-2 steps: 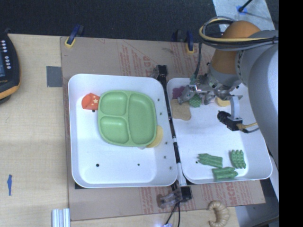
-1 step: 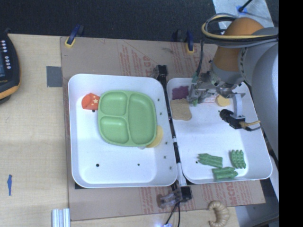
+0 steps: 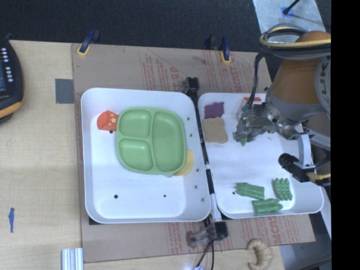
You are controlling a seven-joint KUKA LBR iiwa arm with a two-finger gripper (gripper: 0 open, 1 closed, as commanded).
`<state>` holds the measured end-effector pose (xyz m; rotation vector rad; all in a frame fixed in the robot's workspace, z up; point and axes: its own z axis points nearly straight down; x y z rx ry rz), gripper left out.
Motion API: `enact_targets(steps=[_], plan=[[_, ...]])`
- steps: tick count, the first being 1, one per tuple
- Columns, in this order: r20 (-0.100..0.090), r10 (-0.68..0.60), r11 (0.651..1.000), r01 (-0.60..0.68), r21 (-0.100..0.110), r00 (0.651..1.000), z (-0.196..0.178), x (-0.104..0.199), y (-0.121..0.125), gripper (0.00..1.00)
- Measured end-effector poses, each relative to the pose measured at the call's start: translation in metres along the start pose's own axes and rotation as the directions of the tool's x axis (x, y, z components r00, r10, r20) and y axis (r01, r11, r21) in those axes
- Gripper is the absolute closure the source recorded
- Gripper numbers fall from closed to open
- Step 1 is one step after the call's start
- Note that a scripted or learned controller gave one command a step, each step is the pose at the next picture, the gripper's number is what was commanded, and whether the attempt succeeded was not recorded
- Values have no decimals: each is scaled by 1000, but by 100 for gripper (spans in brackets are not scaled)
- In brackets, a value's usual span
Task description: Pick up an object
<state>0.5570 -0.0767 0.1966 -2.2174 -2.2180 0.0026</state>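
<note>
My gripper [image 3: 243, 135] hangs low over the upper middle of the right bin [image 3: 315, 207], with the arm coming in from the right. Just left of it lies a tan square piece [image 3: 215, 131], and above that a purple piece [image 3: 214, 109]. A small red thing [image 3: 253, 100] peeks out behind the wrist. Three green bean-like pieces lie near the bin's front: one [image 3: 249, 190], one [image 3: 266, 206] and one [image 3: 282, 189]. Nothing shows between the gripper's tips.
The left bin [image 3: 101, 201] holds a green divided plate [image 3: 152, 140], a red piece with a star [image 3: 107, 120] at its left and a yellow piece [image 3: 187, 163] poking from under its right edge. A tan curled thing [image 3: 260, 253] lies outside the bins at the front.
</note>
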Motion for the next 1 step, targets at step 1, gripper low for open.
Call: enact_targets(steps=[1], plan=[[1,-10,1000,10,-8,1000,-57,66,19,100]])
